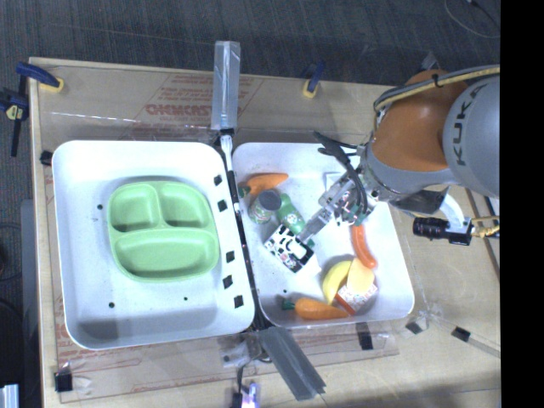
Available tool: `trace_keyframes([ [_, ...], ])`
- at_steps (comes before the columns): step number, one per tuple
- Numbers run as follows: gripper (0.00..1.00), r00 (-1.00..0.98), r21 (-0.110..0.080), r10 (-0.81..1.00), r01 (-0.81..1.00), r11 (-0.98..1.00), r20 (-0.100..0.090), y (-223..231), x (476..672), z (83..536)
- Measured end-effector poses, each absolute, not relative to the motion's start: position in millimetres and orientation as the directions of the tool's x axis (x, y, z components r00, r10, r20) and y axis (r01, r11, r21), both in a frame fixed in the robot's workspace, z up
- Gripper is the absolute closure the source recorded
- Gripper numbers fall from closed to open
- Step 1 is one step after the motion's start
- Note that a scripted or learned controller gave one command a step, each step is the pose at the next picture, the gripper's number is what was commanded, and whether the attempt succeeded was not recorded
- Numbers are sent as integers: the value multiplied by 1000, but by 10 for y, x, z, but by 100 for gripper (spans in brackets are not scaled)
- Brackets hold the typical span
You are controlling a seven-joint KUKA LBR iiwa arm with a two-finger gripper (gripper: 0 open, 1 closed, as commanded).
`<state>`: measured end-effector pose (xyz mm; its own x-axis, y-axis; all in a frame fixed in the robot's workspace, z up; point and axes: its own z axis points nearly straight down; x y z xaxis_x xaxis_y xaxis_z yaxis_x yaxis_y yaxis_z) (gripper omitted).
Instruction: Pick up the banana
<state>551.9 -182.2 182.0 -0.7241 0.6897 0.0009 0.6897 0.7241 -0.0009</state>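
Beside one banana (337, 276) lie two carrots (313, 309) (right bin (280, 155)).

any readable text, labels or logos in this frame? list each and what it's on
"KU": dark letters on the grey arm, cut off at the frame edge.
Red print on the bench board behind the bins: reversed and blurred, unreadable.
Black-and-white carton in the right bin: pattern, no legible words.

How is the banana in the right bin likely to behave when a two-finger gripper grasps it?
The banana looks short, curved and smooth, so it may pivot or slip. It lies tight against a carrot and a small carton, so fingers could nudge those.
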Motion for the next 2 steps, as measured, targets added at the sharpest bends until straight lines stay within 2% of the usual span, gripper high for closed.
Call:
trace_keyframes([
  [1,0,-778,0,629,629,778,-1,-2110,4983,1505],
  [2,0,-898,5,439,439,899,-16,-2090,4831,964],
])
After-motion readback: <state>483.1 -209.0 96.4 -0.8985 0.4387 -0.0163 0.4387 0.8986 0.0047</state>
